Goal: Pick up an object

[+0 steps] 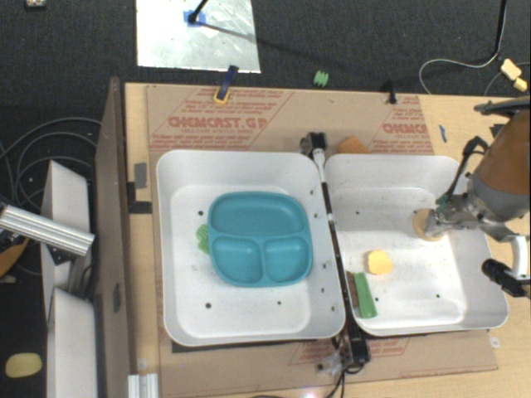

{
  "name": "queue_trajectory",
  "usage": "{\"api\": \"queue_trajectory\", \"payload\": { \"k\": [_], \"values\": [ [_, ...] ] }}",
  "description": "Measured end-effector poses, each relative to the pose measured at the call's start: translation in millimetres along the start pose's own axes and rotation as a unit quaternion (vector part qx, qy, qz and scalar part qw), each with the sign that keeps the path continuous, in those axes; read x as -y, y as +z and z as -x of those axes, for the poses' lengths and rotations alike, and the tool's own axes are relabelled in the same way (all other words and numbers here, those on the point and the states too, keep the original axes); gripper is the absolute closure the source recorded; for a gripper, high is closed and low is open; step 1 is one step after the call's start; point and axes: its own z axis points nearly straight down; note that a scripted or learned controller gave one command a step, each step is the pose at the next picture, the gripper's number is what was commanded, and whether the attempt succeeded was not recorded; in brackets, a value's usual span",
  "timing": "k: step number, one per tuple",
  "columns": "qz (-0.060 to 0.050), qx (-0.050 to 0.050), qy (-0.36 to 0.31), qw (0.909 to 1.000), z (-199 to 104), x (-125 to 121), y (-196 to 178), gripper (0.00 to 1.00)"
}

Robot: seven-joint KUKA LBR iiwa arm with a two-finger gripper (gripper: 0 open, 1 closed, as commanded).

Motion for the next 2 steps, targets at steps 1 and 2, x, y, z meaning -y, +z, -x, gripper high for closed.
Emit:
{"api": "queue_trajectory", "payload": {
  "k": [1,2],
  "values": [
    [-0.001,0.000,0.001,1.0000,0.0,0.7,1.1,0.00],
    [-0.007,-0.004,-0.001,1.0000,-2.9,-35.8,-8.4,0.00]
  ]
}}
